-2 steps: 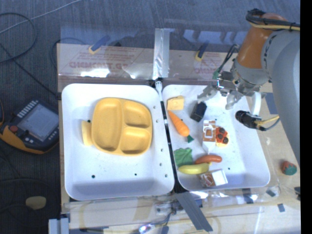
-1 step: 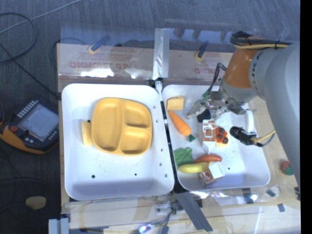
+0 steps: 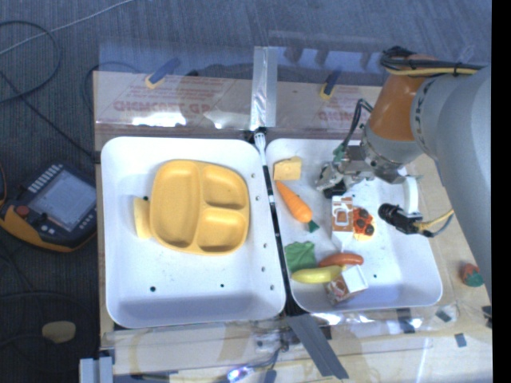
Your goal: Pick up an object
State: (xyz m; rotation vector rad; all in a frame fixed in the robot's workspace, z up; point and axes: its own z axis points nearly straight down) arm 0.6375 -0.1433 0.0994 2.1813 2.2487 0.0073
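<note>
The hand (image 3: 342, 171) hangs low over the upper middle of the right bin (image 3: 427, 282), with the grey arm and its orange band rising behind it toward the right. Whether the hand is open or closed I cannot tell — the wrist hides the tips, and nothing can be seen held there.

No single object is named by the task, so any item in the bin is a candidate. Just to the hand's left lies a yellow cheese wedge (image 3: 288, 168); below-left of it, the orange carrot (image 3: 295, 203) lies at a slant, its green end pointing down toward the green leaf (image 3: 300, 254). Directly below the hand sits a small white-and-red box (image 3: 342, 213), with a dark cluster of red and orange pieces (image 3: 364, 223) touching its right side. Farther below are a red sausage (image 3: 343, 259), a yellow banana (image 3: 316, 275) and a small carton (image 3: 348, 284). Well away to the left, in the other bin (image 3: 120, 294), rests a yellow divided tray (image 3: 198, 206).

The risk, as I judge it, is a miss — the hand appears to sit between the cheese and the box rather than squarely over either, so closing here could catch only air or nudge a piece aside. The rounded carrot could also roll out of a shallow pinch.
</note>
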